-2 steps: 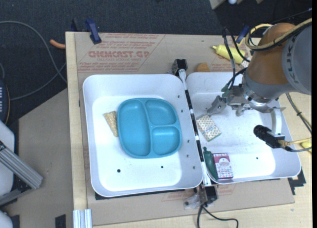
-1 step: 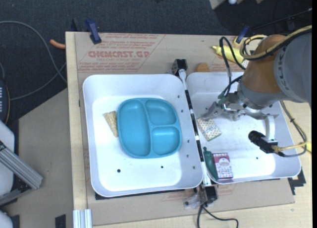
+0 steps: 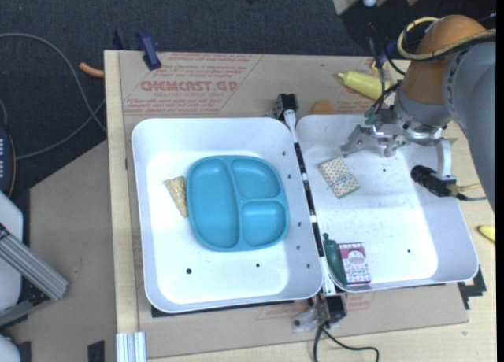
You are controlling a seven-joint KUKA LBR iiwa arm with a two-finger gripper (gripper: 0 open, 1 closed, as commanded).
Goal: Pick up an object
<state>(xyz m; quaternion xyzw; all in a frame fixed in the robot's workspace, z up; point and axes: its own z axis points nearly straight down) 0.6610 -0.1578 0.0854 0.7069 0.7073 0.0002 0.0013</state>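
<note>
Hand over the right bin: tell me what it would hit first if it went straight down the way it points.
Probably the bare floor of the right bin. The hand points down near the far edge, and the patterned packet lies nearer the camera, apparently off that line, though depth is unclear.

Even, bright overhead light washes out the white bins point(image 3: 228, 289), with soft shadows and perhaps slight overall blur.
</note>
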